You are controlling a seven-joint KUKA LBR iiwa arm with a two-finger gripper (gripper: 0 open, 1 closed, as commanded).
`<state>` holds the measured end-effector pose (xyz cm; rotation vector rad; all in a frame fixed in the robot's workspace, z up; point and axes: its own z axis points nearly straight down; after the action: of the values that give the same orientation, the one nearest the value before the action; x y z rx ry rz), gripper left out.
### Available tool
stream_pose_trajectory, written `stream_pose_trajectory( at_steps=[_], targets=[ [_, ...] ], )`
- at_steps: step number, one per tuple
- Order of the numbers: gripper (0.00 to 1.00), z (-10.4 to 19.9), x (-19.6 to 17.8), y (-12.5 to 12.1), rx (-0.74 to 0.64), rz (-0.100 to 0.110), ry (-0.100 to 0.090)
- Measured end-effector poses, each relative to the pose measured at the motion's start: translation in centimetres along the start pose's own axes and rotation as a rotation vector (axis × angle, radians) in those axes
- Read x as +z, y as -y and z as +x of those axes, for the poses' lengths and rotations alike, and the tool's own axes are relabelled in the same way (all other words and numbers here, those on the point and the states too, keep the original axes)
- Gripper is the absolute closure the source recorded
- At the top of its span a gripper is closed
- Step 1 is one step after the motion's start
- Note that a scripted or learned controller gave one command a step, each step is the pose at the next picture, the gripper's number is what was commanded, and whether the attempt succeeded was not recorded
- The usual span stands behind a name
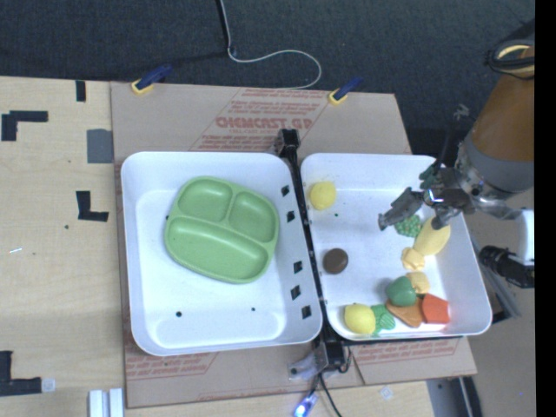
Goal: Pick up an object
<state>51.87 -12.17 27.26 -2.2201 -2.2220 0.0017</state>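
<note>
Overhead, the claw (415,208) hangs spread wide over the right bin (365,165), gripping nothing, just above a bumpy green toy (408,227) near the bin's right edge; a smooth green divided plate (222,228) fills the left bin (143,259).

Both white bins (217,333) are being lit evenly and brightly from overhead, their floors being rendered close to overexposure, with little surface detail retained. Only soft, short shadows are being cast beneath the green divided plate (223,228) and the small toy items. The dark carpet (104,20) at the top is being recorded as dim and grainy. Slight softness is being seen throughout, and the gripper (415,211) and the arm's orange band (508,120) are being blurred more than the bench. No strong glare is being produced.
</note>
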Motion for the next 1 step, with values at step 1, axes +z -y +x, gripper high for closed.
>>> stream_pose_trajectory(
  at_steps=[1],
  targets=[
    [0.00, 3.03, -18.42, -0.74, -0.005, -0.019, 0.002]
  ],
)
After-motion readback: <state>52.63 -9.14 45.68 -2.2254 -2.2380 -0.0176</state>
